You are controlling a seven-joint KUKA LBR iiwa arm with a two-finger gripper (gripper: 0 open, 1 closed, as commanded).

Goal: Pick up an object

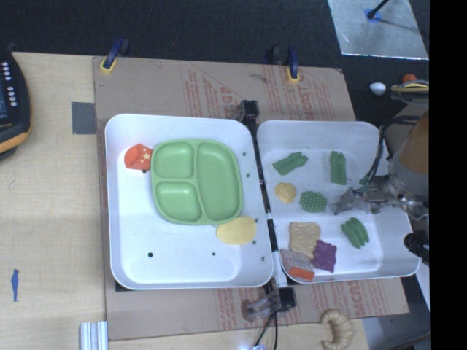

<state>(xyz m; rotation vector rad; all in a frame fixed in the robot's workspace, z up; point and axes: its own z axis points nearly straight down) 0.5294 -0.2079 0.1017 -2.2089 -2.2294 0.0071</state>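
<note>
One camera watches me from above, fixed over the surface point(51, 195) and tilted so it looks down at a slant. It sits far enough back to take in both bins, the left bin point(131, 261) and the right bin point(365, 141), whole. My arm point(412, 159) enters from its right edge.

Red print on the cardboard sheet point(306, 97) is too blurred to read

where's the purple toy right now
The purple toy lies in the right bin, near its front edge, just right of the tan cracker and left of a green piece.
</note>
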